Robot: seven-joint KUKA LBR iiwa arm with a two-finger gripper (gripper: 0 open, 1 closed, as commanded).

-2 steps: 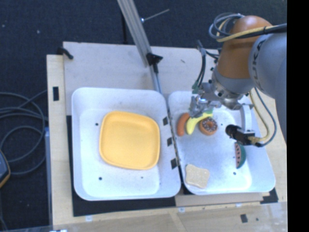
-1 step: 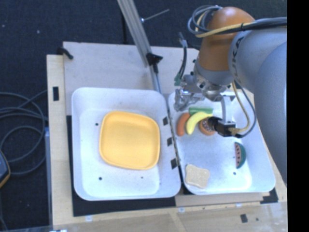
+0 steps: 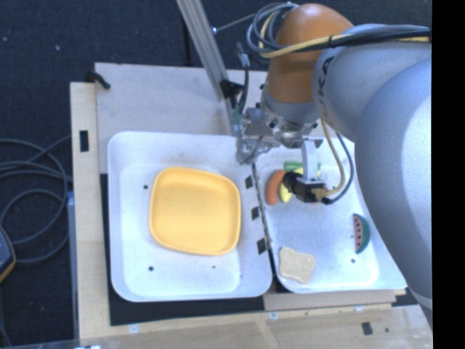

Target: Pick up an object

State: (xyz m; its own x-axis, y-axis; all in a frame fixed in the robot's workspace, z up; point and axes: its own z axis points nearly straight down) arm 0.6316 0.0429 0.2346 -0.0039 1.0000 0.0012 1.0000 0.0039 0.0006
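Beneath the orange band of the grey arm, the gripper hung over the far end of the line where the two white bins met, near their back rims. From this slanted angle its metal parts blurred into one small grey cluster. I could not tell whether it was spread or pressed together, and nothing could be made out held in it. Black cables looped down from the wrist and ended over the right bin.

The things to be picked lay in both bins. A yellow plate, square with rounded corners, sat flat in the middle of the left bin, well apart from the gripper. In the right bin, a small cluster lay just right of the divider and a little nearer the camera than the gripper: an orange piece touching a yellow piece, with a green piece just behind them. What these were was too small to tell. A slice of bread rested near the front rim of the right bin. A watermelon slice lay towards that bin's right side, close beside the arm's bulk.

A ribbed metal post slanted down from the top of the view to the bench's back edge, ending close behind the gripper.
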